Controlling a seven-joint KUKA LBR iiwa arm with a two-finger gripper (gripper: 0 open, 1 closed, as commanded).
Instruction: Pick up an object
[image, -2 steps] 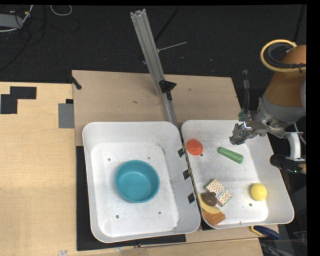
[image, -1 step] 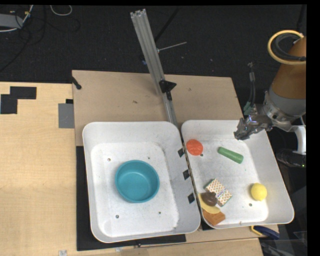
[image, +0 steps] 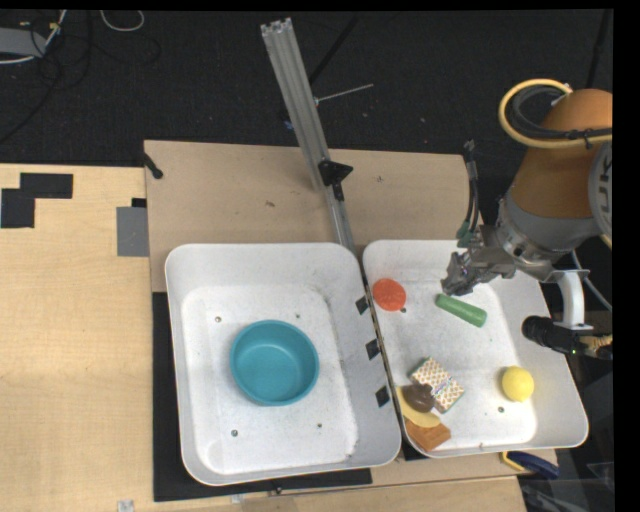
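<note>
Table carries two white bins; the right bin (image: 560, 420) holds a green cylinder (image: 461, 309), orange disc (image: 389, 295) and yellow ball (image: 517, 383). My gripper (image: 462, 280) hangs just above the cylinder's near end, finger state indeterminate. Judged step: approach; next requires descent and closing across it.

No readable text, label, brand or number shows on anything here

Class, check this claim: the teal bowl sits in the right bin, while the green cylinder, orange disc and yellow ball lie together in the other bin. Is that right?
Not quite. The camera view shows the teal bowl in the left bin, not the right one. The green cylinder, orange disc and yellow ball do lie together in the other bin, the right bin.
</note>
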